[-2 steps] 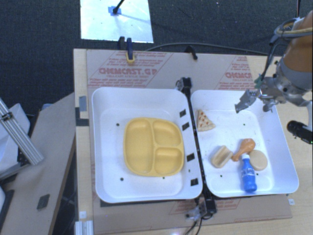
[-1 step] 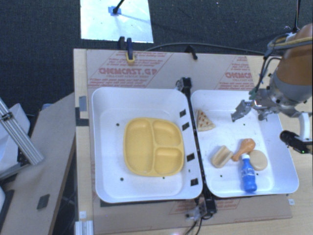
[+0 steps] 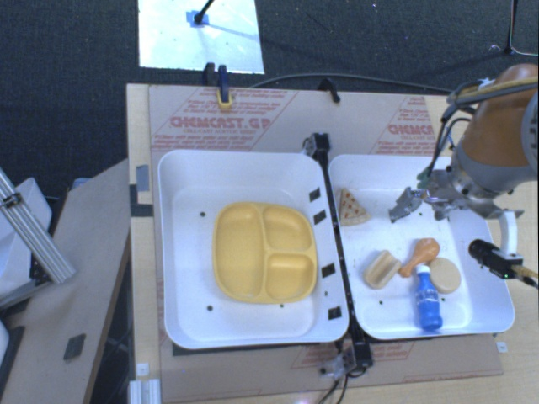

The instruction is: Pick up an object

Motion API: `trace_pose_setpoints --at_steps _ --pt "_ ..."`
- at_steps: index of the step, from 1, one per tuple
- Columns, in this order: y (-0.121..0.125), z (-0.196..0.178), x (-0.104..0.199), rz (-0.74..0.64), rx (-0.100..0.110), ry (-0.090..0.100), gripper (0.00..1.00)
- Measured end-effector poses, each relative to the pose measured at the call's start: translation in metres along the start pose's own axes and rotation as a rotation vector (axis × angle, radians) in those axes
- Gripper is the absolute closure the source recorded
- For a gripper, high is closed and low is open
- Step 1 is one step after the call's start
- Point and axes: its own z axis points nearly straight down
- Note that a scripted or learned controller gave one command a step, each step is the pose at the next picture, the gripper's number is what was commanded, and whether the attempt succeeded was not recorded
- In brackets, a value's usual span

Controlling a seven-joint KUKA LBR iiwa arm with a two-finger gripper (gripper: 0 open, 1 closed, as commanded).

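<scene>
Bottle (image 3: 428, 300): blue, lying in the right bin (image 3: 497, 322), just below the orange drumstick (image 3: 420, 255); likely light, stiff, slippery (grip across its middle).
Gripper (image 3: 418, 199): above the drumstick, empty; spread or pressed together, I cannot tell.
Yellow plate (image 3: 265, 251): left bin.

A dark speckled carpet (image 3: 76, 49) covers the floor, with a pale square sheet (image 3: 200, 22) lying on it beyond the bench. The bench top (image 3: 253, 112) is a brown board (red lettering printed across it), and an aluminium rail (image 3: 34, 234) leans at the left edge.
</scene>
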Motion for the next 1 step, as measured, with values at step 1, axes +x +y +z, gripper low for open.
trace_pose_setpoints --at_steps 1 --pt "-0.0096 0.0479 0.0011 0.000 0.002 0.001 0.00"
